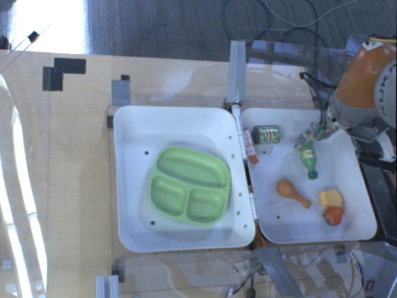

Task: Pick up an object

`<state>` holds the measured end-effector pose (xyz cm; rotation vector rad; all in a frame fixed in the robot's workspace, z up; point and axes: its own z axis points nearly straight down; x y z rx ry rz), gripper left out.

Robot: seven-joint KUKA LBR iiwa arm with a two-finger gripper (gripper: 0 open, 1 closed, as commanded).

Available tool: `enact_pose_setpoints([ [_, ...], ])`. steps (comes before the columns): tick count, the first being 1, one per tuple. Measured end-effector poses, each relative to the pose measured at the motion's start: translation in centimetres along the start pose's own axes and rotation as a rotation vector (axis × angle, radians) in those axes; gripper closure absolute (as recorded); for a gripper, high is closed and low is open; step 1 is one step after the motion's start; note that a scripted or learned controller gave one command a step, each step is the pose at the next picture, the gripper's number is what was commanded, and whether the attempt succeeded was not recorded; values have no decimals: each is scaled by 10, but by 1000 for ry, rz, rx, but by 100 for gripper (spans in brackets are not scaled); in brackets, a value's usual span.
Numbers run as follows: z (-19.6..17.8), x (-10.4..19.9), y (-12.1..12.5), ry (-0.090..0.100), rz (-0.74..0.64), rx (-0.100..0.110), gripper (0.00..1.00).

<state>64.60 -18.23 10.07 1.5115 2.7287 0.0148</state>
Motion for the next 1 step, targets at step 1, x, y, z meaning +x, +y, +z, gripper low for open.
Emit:
enact_pose_setpoints([
  [1, -111, 70, 51, 9, 67, 11, 100],
])
